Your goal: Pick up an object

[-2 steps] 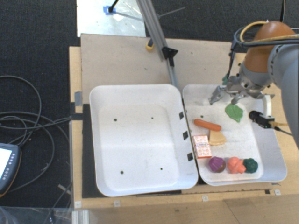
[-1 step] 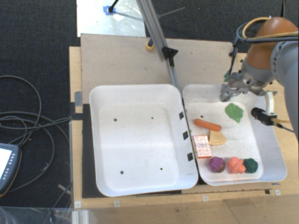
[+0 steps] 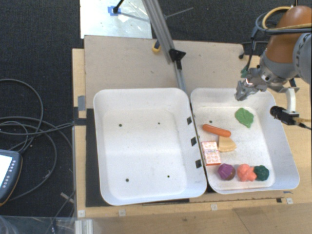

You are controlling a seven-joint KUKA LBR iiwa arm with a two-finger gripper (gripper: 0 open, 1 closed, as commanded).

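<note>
green leaf (image 3: 244,117): flat, upper right of the right bin (image 3: 282,150), lying apart from the others
orange sausage (image 3: 216,130): slim, lying slantwise mid-bin
tan wedge (image 3: 226,145): just below the sausage
pink-and-white box (image 3: 210,153): flat, touching the wedge's left side
purple piece (image 3: 226,171), orange piece (image 3: 245,173), dark green piece (image 3: 261,172): row along the bin's lower edge, side by side

grey arm reaches in from the right, orange-banded wrist angled down, tool (image 3: 242,92) pointing low-left.
</note>
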